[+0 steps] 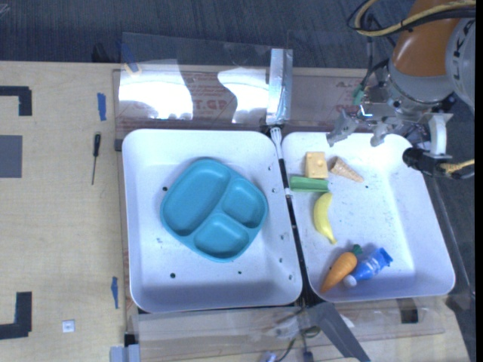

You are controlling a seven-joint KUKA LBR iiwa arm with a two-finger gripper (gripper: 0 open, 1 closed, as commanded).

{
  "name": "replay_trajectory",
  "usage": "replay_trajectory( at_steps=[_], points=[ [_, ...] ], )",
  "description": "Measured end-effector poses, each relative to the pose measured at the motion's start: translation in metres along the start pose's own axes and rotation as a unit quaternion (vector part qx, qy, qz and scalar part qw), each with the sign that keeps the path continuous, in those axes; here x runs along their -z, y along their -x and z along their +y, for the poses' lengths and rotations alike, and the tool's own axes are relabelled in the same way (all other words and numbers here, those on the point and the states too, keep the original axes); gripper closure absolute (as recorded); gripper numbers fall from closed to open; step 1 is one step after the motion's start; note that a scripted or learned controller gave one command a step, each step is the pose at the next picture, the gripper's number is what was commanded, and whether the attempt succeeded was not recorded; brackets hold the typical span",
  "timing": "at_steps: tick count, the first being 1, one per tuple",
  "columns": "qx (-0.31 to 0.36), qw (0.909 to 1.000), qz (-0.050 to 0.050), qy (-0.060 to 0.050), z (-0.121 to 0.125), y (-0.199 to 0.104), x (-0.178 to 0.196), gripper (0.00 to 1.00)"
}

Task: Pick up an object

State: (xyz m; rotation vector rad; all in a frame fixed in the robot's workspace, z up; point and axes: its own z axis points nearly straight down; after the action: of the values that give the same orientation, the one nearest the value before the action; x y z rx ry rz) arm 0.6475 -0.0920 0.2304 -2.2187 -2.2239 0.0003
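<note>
Nearest the camera, at the right bin's (pixel 434 236) front edge, a toy carrot (pixel 339 270) lies touching a blue-and-white bottle (pixel 370 265), both slanting up toward 2 o'clock. Beyond them a banana (pixel 324 216) runs roughly 12 to 6, then a green stick-shaped piece (pixel 309 185) lies 9 to 3 along the divider, with a yellow cheese block (pixel 316 164) just behind it and a cone-shaped wedge (pixel 346 170) beside that. The gripper (pixel 361 130) hovers over the bin's far rim with its fingers spread apart and nothing between them. What the pick likely turns on: the cone and cheese are the closest candidates, lying at about 7 o'clock from the fingertips, the cone's long axis pointing 10 to 4. A blue divided plate (pixel 214 208) sits in the left bin (pixel 143 225), well apart from the arm
</note>
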Motion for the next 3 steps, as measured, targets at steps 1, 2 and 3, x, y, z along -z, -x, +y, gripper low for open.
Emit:
replay_trajectory(
  at_steps=[1, 2, 3],
  points=[
    [0.06, 0.9982, 0.001, -0.002, -0.052, -0.057, -0.048, 0.0],
    [0.091, 0.9958, 0.0, 0.0, -0.098, -0.018, -0.046, 0.0],
    [0.167, 0.986, -0.001, 0.002, -0.059, -0.014, -0.046, 0.0]
  ],
)
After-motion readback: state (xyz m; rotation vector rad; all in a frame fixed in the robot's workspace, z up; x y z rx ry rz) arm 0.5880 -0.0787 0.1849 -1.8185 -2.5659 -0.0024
